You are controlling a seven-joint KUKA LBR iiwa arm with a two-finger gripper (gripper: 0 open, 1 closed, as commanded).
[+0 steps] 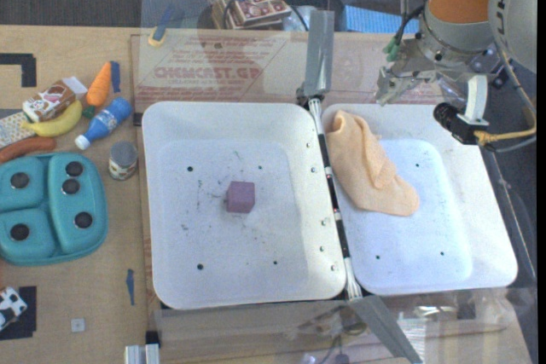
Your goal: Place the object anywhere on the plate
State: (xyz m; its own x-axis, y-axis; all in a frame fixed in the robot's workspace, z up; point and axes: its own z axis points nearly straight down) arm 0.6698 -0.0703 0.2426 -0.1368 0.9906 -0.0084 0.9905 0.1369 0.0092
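Small purple block (240, 197) sits at centre of left bin (171, 132); looks light, rigid, best pinched across opposite flat sides. Gripper (394, 85) hovers at 12 o'clock of right bin (478, 183), near orange cloth (368, 166); jaws' state cannot be told.

A small purple cube (240, 197) sits flat near the middle of the left white bin (171, 132), apart from its walls

A teal tray (47, 209) sits on the tabletop (68, 55) at the left. Near it are a banana (53, 122), a carrot (101, 84), a small blue bottle (104, 122) and a little can (123, 159).
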